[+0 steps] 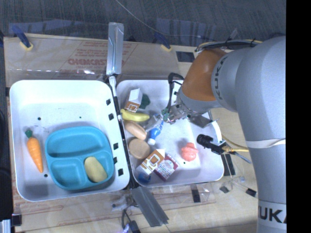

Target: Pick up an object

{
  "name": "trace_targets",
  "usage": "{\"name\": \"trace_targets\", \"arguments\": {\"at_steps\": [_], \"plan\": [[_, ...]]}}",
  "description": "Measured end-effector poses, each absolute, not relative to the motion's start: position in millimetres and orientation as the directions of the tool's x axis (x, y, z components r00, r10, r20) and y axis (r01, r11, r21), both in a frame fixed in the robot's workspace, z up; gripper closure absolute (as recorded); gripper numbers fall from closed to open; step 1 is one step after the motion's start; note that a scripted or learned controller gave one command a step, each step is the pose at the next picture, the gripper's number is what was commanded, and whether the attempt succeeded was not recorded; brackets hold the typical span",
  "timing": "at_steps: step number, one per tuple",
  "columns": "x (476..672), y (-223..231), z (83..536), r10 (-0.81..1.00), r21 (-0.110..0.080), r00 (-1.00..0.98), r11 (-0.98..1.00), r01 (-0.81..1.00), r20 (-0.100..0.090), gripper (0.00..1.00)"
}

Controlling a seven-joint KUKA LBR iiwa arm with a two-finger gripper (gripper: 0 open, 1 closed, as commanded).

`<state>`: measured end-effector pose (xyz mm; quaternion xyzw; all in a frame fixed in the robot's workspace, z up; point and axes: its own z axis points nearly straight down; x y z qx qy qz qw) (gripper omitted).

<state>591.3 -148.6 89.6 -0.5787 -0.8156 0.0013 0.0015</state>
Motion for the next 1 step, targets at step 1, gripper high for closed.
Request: {"name": "trace_targets", "arguments": {"at_steps": [1], "plan": [[592.5,-147.4,96.7,0.942,-0.006,-0.336,0.336,0.942,0.003,1.00]]}}
